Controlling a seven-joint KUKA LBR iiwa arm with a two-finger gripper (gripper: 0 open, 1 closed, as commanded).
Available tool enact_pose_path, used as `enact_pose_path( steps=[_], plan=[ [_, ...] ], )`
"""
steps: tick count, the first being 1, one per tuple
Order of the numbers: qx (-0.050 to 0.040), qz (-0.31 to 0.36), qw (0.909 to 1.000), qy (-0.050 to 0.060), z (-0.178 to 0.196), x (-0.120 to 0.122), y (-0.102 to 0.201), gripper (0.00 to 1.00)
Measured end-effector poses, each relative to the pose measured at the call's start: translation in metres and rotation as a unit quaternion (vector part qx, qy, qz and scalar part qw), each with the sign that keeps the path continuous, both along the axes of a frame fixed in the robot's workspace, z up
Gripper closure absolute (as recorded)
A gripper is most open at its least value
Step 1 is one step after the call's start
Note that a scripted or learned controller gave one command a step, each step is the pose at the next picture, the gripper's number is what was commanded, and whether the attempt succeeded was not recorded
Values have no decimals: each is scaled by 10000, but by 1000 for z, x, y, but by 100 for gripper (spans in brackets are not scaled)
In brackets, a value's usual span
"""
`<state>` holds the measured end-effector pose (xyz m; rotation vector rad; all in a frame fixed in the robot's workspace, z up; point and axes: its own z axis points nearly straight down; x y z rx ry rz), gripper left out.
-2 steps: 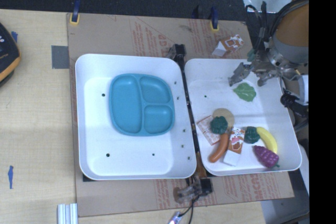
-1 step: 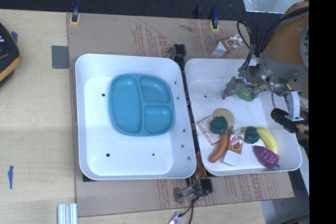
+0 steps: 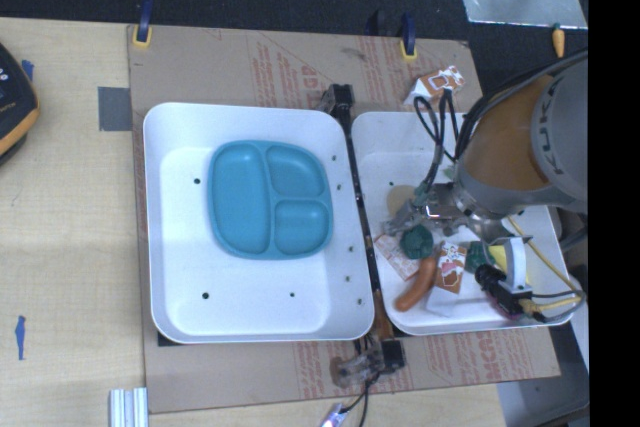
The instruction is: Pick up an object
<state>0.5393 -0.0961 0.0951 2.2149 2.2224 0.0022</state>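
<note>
The arm reaches in from the right over the right bin [image 3: 385,140]. My gripper [image 3: 422,212] hangs low in the middle of that bin. Just below it lies a dark green round object [image 3: 415,241]. An orange-brown sausage [image 3: 417,284] lies slanted near the bin's front edge. To its right is a white and red packet [image 3: 451,268], and a flat wrapper [image 3: 397,260] lies to the left of the green object. A small green and yellow item [image 3: 481,255] is partly hidden under the wrist.
The left bin [image 3: 170,215] holds a blue divided plate [image 3: 270,198]. A red and white packet [image 3: 440,81] lies on the cardboard behind the right bin. A dark rail [image 3: 356,205] separates the two bins.
</note>
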Motion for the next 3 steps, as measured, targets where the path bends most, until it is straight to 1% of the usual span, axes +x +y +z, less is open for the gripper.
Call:
enact_pose_path(
  steps=[1,2,3],
  plan=[
    [8,1,10000,32,-3,34,-6,0],
    [0,18,10000,37,7,34,-7,100],
    [-1,20,10000,38,7,34,-7,0]
  ],
)
